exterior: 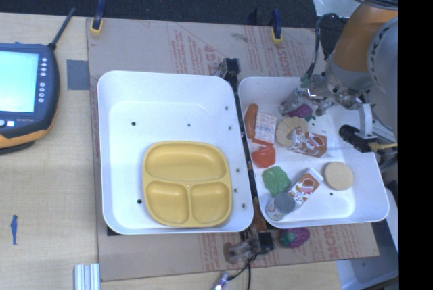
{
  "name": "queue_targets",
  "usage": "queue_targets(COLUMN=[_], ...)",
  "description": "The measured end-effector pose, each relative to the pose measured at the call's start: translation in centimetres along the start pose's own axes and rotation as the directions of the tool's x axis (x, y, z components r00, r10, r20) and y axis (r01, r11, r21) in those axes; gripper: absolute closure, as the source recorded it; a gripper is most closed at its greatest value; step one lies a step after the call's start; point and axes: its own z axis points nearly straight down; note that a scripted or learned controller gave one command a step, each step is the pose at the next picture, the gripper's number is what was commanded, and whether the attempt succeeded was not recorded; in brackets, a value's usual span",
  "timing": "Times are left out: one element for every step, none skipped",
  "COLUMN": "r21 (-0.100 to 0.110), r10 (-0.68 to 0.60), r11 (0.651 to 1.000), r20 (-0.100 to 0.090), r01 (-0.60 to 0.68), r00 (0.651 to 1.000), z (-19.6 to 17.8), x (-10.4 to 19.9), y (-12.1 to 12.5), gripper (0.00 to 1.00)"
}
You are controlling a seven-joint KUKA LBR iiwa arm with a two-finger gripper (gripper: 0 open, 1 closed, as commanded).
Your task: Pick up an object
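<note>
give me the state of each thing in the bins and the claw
yellow tray: upright, nothing in it, in the left bin
claw: down at the right bin's far edge, over a purple item; grip unclear
round cookie: flat, apart from the pile
green toy: resting beside the small carton

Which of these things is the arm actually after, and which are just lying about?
Job in hand:
pincer, low over the right bin
purple toy beneath it
cookie
green toy
orange toy

Lying about:
yellow tray in the left bin
tablet
clamps
</note>
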Motion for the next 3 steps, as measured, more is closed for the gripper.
queue_targets(r21=[-0.002,0.004,0.008], r10=[0.001,-0.002,-0.003], r11=[1.0,1.0,1.0], r20=[0.0,-0.001,0.0], r01=[-0.001,0.002,0.003], r00=[1.0,1.0,1.0], z=[0.0,0.0,-1.0], x=[-0.5,1.6,1.5], y=[0.0,0.0,-0.1], gripper=[0.0,0.0,1.0])
